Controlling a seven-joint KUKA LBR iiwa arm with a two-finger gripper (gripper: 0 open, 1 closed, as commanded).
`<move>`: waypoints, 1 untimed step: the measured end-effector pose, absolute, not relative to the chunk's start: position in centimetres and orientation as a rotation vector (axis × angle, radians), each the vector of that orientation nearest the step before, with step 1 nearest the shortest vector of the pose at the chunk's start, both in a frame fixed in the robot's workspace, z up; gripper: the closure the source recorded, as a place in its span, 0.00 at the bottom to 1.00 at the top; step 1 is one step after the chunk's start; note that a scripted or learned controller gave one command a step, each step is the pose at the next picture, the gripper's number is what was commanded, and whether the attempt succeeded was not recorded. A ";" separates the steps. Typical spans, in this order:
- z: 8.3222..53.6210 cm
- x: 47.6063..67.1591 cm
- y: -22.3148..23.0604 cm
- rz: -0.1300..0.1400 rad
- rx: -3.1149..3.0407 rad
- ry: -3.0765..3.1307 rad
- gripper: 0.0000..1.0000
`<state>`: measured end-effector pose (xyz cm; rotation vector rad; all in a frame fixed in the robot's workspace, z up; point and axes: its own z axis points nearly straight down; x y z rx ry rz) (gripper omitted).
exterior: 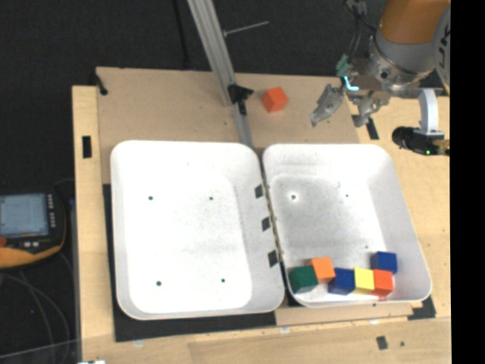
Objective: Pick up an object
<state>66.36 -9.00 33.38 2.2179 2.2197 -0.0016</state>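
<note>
Nothing is picked up yet: hand (pixel 345 108) hangs spread and bare over the bench beyond the right bin (pixel 402 203), while blocks (pixel 345 277) sit bunched along that bin's near edge.

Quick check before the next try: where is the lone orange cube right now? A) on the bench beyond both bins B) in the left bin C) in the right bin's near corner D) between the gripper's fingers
A: the orange cube lies on the bare bench beyond the bins, left of the gripper.
</note>
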 end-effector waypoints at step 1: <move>35.5 66.4 -5.8 0.004 2.213 2.225 0.00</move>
